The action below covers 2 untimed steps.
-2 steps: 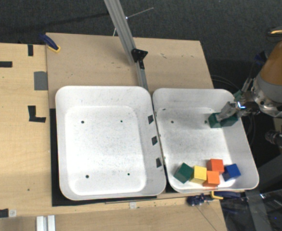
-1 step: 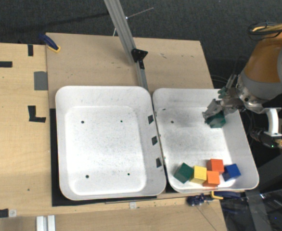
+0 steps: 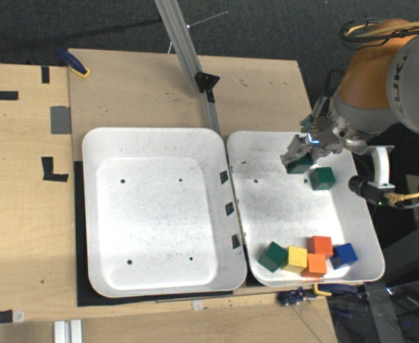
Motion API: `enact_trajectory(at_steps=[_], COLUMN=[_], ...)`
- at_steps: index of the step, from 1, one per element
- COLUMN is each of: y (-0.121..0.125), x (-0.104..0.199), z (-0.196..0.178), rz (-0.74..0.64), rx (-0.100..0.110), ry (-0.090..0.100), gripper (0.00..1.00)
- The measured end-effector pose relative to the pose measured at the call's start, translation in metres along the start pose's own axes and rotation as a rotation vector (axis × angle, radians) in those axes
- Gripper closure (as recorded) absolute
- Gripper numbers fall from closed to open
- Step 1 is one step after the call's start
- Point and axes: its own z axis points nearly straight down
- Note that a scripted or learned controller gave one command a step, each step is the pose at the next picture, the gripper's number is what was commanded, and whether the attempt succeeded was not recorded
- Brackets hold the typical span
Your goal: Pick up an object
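Observation:
My gripper hangs over the back part of the right bin, reaching in from the right. A dark green shape sits right under its tip; I cannot tell whether this is a block or shadow. A green block lies on the bin floor just right of and in front of the gripper. Along the bin's front edge lies a cluster: a green block, a yellow block, two orange blocks and a blue block.
The left bin stands beside the right one, their rims touching. A slanted metal pole runs from the top down to the bins' back junction. The wooden bench extends to the left.

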Motion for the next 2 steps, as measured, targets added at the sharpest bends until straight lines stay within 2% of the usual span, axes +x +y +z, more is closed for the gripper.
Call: enact_trajectory(at_steps=[1,2], y=[0.022,0.040], x=[0.055,0.107], z=[0.009,-0.003], rz=[-0.001,-0.001], rx=[0.002,0.000], ry=[0.000,0.000], gripper=[1.00,1.00])
